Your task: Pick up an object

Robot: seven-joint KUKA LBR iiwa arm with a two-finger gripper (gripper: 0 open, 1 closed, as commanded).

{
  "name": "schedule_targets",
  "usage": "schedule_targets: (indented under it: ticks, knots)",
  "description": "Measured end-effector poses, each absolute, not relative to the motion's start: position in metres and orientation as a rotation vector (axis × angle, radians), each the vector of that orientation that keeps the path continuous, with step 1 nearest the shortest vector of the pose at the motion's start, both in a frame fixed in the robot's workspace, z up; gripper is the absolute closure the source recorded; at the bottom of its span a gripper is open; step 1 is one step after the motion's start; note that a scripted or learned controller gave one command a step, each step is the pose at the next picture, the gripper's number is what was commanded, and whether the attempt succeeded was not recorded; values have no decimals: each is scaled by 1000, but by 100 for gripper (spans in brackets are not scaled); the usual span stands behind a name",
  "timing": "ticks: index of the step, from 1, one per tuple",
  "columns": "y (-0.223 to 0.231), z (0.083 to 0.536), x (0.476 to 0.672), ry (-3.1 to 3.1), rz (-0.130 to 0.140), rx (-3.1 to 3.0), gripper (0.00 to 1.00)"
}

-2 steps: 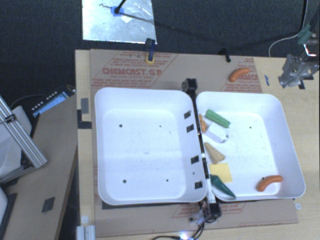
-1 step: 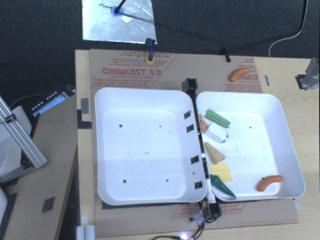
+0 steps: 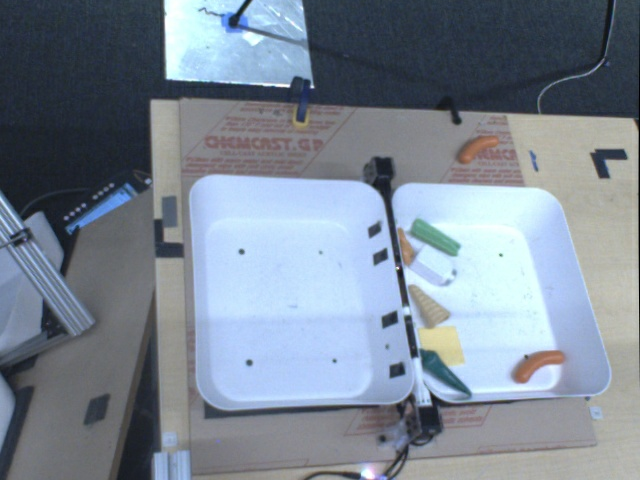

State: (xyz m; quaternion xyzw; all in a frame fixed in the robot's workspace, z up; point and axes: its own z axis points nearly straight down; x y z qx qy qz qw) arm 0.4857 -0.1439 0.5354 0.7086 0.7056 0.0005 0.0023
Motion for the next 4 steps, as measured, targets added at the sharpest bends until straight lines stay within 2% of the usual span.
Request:
schedule_targets:
  ticks: [1, 2, 3, 4]
  knots:
    - [-210, 535, 486, 2213, 0, 2223, 100]
    - [-158, 464, 497, 2233, -1, 2215, 100]
    - [-134, 515, 524, 2224, 7, 2208, 100]
    - [-155, 537, 512, 2218, 4, 2218, 100]
